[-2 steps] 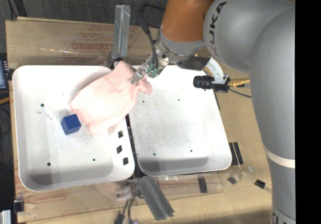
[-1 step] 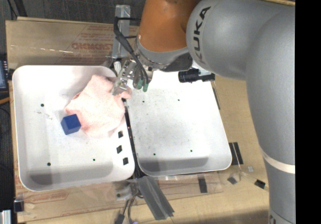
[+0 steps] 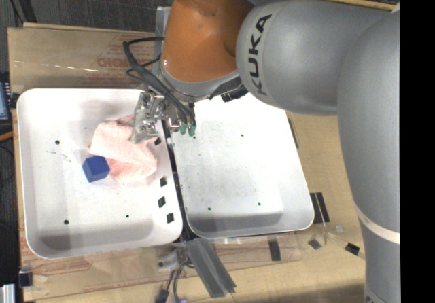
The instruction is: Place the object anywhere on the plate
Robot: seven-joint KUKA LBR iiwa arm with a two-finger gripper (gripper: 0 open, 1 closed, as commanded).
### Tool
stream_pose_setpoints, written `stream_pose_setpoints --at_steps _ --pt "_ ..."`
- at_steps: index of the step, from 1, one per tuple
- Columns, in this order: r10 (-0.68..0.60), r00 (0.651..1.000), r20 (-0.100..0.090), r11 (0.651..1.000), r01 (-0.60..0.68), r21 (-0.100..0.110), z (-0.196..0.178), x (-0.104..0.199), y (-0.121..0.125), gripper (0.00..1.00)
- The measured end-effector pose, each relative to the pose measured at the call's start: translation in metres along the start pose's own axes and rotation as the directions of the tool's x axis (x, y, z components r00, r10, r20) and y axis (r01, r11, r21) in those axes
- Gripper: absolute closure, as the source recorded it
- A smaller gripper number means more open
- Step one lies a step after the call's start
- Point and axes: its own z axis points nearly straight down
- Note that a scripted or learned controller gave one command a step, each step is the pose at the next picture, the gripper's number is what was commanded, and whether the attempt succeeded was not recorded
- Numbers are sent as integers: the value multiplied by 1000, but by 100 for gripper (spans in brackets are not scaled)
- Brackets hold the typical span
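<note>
A small blue cube (image 3: 96, 168) lies in the left bin (image 3: 41, 213), touching the lower left edge of a pale pink plate (image 3: 126, 152). The plate sits in the middle of that bin, toward its right wall. My gripper (image 3: 145, 128) hangs over the plate's upper right part, close to the divide between the bins. It is up and to the right of the cube, well apart from it. Nothing shows in the gripper. The arm's orange band and grey wrist hide the bins' far edge behind it.
The right bin (image 3: 238, 179) lies beside the left one; their rims meet just right of the gripper. Black cables loop off the wrist above the left bin's far right corner. Cardboard covers the bench behind the bins.
</note>
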Motion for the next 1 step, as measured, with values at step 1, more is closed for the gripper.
stream_pose_setpoints --at_steps 1 --pt "0 1000 0 1000 0 0 0 0 0 0"
